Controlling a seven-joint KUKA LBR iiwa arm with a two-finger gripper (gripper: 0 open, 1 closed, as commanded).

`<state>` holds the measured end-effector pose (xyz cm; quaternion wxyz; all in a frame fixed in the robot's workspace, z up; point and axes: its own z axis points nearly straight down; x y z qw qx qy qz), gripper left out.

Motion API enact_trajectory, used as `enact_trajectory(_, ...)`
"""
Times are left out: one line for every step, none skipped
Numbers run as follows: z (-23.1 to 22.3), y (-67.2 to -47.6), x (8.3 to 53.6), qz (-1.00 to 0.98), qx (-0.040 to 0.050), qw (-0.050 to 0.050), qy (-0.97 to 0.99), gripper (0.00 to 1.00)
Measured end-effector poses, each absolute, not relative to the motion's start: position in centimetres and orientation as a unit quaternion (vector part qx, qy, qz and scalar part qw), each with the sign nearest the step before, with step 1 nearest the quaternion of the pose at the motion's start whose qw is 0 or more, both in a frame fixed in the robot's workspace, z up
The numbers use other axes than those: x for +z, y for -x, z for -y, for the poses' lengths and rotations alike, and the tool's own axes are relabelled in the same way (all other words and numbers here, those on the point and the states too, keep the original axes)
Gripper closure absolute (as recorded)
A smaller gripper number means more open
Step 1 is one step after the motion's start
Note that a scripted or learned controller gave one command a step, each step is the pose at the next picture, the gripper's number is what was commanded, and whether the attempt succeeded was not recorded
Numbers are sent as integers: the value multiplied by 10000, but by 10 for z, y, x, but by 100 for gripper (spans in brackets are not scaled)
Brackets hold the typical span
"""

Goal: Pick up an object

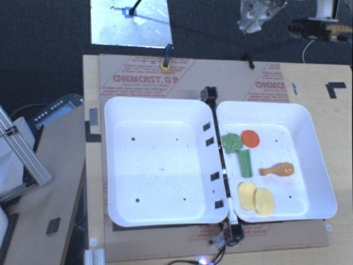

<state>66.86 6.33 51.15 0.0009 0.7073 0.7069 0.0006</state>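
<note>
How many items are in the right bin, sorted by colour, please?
Green: 1, broccoli piece
Orange-red: 1, round slice
Brown: 1, drumstick
Yellow: 2, chips
Total: 5

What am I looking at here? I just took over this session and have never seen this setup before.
One fixed camera looks down at a slant on a bench with two shallow white bins. The left bin sits beside the right bin, which holds toy food: a green broccoli, an orange-red disc, a brown drumstick and two yellow slices. The robot's gripper is at the top, over the dark floor beyond the bench, far from the bins. Nothing shows between its fingers.
</note>
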Motion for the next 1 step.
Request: enact_trajectory(-42, -668, 519, -7070, 10, 11, -7072, 100)
